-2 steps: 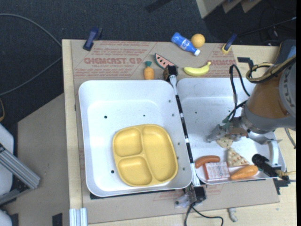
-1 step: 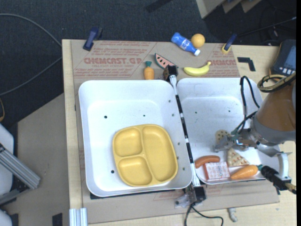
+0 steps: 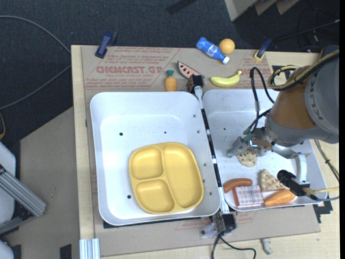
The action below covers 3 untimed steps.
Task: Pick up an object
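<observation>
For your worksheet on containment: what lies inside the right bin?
In the right bin: a cookie under the end effector, sausage, pizza slice, carrot and a packet. The arm covers the rest.

Colours on the tan worktop (image 3: 81, 144)

Two white bins (image 3: 108, 117) hold a mustard-yellow divided plate (image 3: 164, 177), a speckled beige cookie (image 3: 247, 157), a red-brown sausage (image 3: 237, 184) and an orange carrot (image 3: 279, 198). Behind them lie a yellow banana (image 3: 225, 80), a blue bottle (image 3: 211, 49) with a white cap, and a red watermelon slice (image 3: 186, 69). The arm (image 3: 294, 109) is grey, banded orange.
</observation>
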Available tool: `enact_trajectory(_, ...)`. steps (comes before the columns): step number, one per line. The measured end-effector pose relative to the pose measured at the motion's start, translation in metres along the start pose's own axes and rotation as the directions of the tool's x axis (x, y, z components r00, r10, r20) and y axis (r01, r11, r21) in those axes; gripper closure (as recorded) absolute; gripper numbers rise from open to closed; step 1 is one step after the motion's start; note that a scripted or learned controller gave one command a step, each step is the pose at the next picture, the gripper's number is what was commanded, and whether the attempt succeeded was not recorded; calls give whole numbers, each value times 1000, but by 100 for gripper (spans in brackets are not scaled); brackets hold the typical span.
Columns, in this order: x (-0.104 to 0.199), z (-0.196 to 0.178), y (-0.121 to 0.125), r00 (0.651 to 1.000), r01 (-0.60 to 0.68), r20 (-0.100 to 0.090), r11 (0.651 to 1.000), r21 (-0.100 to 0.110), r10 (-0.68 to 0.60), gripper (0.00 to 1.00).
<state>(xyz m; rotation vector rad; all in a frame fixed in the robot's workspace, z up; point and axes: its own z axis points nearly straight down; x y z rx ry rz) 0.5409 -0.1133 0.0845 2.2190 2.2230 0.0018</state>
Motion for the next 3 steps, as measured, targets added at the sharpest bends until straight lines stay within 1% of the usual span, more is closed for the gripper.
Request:
enact_trajectory(1,-51,0,-1,1000,-2,3,1000,0,2,0)
enact_trajectory(2,-51,-13,2,1000,-2,5,1000,-8,2,100)
enact_trajectory(3,-51,-12,2,1000,-2,5,1000,-8,2,0)
